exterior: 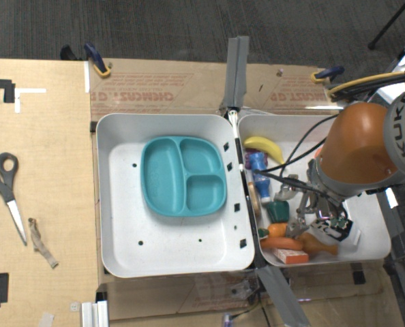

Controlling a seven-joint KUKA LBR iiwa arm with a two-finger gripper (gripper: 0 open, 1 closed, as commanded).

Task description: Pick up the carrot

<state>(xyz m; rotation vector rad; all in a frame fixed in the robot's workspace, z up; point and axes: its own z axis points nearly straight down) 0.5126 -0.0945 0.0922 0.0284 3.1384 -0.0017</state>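
We judge the tapered orange carrot (310, 244), lying on its side near the front wall of the right white bin (373, 247), to be light, stiff and somewhat slick, best taken across its thicker middle rather than its narrow tip. It rests just beside a small red-and-white box (289, 255), with a green block (279, 212) and a yellow banana (264, 146) farther back. The two-finger gripper (311, 220) hangs just above the carrot, close to it; whether it is spread or pressed together, we cannot tell, and nothing visibly sits in it.
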